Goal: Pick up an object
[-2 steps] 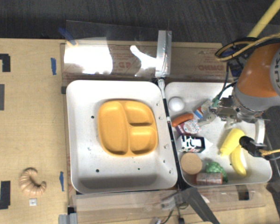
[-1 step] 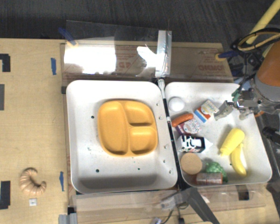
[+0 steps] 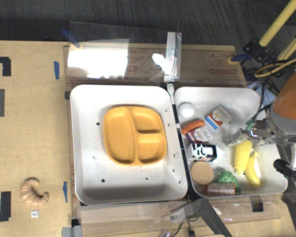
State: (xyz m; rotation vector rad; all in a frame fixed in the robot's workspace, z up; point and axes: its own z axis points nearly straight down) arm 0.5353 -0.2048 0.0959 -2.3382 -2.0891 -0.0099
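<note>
Jaws: at the right bin's far right side, near 550,300; from where I stand I cannot tell how they are set, since the metal parts blur into the bin wall. Nothing is seen held between them.
Arm [image 3: 288, 107]: grey with an orange band, reaching in from the right, wrist over the right bin's edge.
Right bin [image 3: 239, 94]: white, shallow, crowded with the candidate objects.
Bananas [image 3: 247, 163]: two yellow ones lying side by side, just below the jaws, nearest to them.
Snack packet [image 3: 218, 117]: white, red and blue, towards the back, left of the jaws.
Orange piece [image 3: 192, 126]: small, beside the packet near the divider.
White round item [image 3: 186, 110]: in the back left corner of the right bin.
Black-and-white item [image 3: 203, 152]: mid-bin, near the divider.
Cork-coloured disc [image 3: 203, 172]: front left, touching or nearly touching its neighbours.
Green item [image 3: 227, 177]: at the front, beside the disc, over a dark reddish packet.
Left bin [image 3: 84, 132]: holds a yellow divided tray [image 3: 134, 134] at its middle.
Table [image 3: 24, 132]: light wood; a tan curled toy [image 3: 34, 191] lies on it, well apart from both bins.
Risk: the bananas are curved and smooth, so a close on one may slip off or nudge its twin.
Risk: crowding at the front could cause a descent to catch two things or strike the bin wall.
</note>
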